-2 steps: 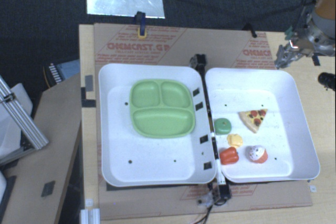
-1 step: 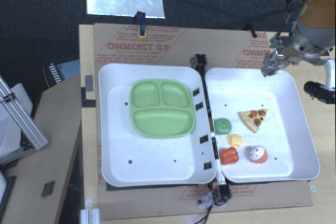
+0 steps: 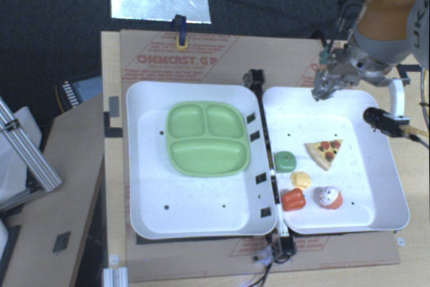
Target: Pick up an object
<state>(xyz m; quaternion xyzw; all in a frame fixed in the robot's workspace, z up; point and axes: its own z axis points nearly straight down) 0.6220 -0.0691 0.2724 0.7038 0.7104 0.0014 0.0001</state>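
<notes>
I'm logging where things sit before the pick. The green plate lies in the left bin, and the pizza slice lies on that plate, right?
Not quite. The green plate does lie in the left bin, but the pizza slice lies in the right bin, on its bare floor, as the camera view shows.

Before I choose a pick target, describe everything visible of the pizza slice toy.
The triangular pizza slice toy looks like plastic: yellow cheese face with red and green topping spots, tan crust edge on its right. It lies flat on the floor of the right white bin, tip pointing left, touching no other toy. The gripper hangs apart from it, near the bin's far rim.
</notes>
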